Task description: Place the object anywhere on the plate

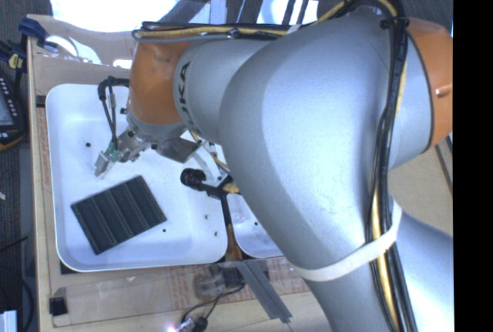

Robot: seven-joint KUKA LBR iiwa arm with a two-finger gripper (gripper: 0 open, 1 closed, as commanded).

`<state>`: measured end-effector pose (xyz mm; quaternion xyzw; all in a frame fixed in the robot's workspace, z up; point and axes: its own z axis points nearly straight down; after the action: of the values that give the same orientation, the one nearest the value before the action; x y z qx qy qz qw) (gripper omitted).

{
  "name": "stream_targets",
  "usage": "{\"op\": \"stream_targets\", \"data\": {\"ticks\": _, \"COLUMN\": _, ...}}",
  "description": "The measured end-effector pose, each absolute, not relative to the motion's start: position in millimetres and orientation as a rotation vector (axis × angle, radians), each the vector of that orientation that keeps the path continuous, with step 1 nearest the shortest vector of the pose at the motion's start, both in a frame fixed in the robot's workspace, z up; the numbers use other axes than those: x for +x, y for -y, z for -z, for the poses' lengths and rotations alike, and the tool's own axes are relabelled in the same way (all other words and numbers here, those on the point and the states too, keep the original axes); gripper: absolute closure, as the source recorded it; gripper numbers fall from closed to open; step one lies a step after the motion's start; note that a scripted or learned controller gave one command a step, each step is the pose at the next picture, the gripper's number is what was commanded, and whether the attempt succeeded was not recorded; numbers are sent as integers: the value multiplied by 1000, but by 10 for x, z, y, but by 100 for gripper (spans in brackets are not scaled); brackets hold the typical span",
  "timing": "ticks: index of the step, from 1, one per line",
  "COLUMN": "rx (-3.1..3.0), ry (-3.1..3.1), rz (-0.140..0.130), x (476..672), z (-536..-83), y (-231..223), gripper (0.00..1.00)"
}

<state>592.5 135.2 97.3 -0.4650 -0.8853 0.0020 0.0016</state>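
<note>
A dark grey ribbed rectangular plate lies flat in the front half of the left white bin. My gripper reaches down into this bin from the right, below the orange wrist band. Its tip hangs over the white floor just behind the plate's far left corner, apart from the plate. A small greenish spot shows at the gripper's end, too small to identify. I make out no separate loose object in the bin.
The big grey arm hides most of the right bin and the divide between the bins. A black cable fitting hangs by the wrist. A black device sits off the bench's left edge.
</note>
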Motion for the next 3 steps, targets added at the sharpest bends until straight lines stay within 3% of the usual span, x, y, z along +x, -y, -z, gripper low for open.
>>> {"op": "stream_targets", "data": {"ticks": 1, "rx": -718, "ry": 3057, "rz": -2, "x": 5273, "z": -1923, "y": -783, "gripper": 100}}
{"op": "stream_targets", "data": {"ticks": 2, "rx": -950, "ry": 2990, "rz": -4, "x": 4752, "z": -1716, "y": -1301, "gripper": 100}}
{"op": "stream_targets", "data": {"ticks": 3, "rx": -1361, "ry": 2829, "rz": -6, "x": 5021, "z": -1164, "y": -2044, "gripper": 100}}
